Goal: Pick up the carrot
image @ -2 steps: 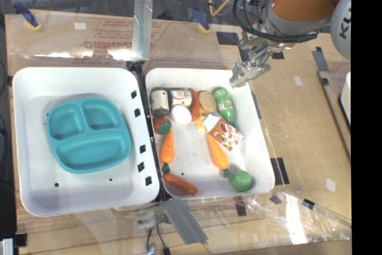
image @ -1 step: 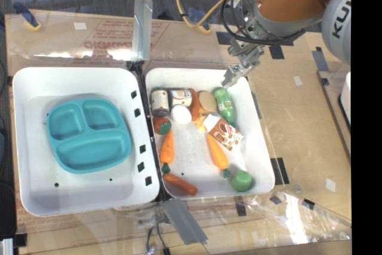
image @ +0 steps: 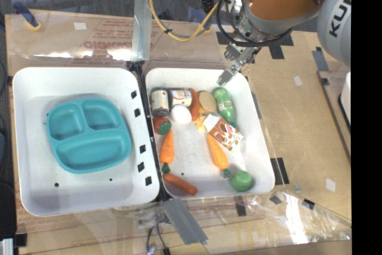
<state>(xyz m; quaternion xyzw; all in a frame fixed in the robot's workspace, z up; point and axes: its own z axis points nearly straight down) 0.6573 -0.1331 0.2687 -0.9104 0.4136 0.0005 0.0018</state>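
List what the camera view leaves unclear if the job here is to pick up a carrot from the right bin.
- Pincer: small and blurred, so its state is unreadable.
- Can and jar labels: too small to read.
- Carrot by the left wall: its top end runs under the tomato.
- Brown round item: partly covered by the green bottle and the printed packet, identity unclear.

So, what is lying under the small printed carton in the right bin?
The carton lies across the top end of one carrot, whose orange body sticks out below it. A yellow piece peeks out at its left edge. What else it covers cannot be seen.
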